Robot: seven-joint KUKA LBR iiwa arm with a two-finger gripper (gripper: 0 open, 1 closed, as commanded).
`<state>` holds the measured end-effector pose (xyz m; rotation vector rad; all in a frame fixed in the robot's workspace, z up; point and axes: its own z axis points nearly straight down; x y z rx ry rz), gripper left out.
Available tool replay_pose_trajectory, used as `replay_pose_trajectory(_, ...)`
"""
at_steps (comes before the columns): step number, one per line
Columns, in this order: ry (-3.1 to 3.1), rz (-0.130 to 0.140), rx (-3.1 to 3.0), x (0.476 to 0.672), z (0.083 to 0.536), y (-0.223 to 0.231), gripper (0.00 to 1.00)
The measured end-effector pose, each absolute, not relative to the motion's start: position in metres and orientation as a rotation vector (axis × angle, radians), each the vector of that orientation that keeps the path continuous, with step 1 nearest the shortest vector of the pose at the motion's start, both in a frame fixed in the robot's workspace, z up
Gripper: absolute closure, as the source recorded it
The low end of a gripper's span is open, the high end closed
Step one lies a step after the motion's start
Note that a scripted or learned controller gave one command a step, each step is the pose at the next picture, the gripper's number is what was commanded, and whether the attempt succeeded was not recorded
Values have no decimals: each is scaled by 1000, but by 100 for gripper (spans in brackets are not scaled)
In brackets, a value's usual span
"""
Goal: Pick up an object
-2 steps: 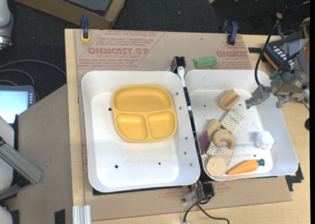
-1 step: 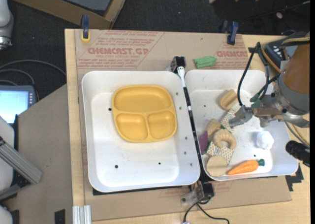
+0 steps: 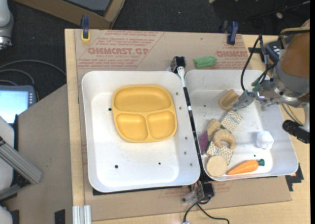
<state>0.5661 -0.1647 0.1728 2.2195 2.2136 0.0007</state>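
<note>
On the cardboard-topped bench (image 3: 147, 46) we work in the right bin (image 3: 280, 164). Whether our gripper (image 3: 244, 101) is open we cannot tell; it hangs just beside the tan block (image 3: 228, 99). We should center over it, descending squarely.

Two white bins sitting side by side on the bench. Left bin (image 3: 98, 134) holding a yellow divided plate (image 3: 144, 112), three compartments facing up. Arm (image 3: 295, 65) reaching in from the right, gripper (image 3: 244, 101) hanging low over the right bin (image 3: 285, 161), just beside a tan bread piece (image 3: 228, 99). Below it, a patterned packet (image 3: 231, 119), a ring-shaped biscuit (image 3: 225, 138), a round cracker (image 3: 215, 165), a carrot (image 3: 243, 167) and a small white object (image 3: 264, 140) lying about. Green item (image 3: 205, 62) resting on the board behind the bins
</note>
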Motion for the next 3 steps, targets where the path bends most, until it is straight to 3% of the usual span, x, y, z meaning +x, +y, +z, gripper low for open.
replay_pose_trajectory(1, 2227, -4, 2225, 547, 80, -129, 0)
replay_pose_trajectory(2, 2218, 2, 2221, 550, 95, -132, 100)
replay_pose_trajectory(3, 2227, -2, 2220, 550, 84, -92, 100)
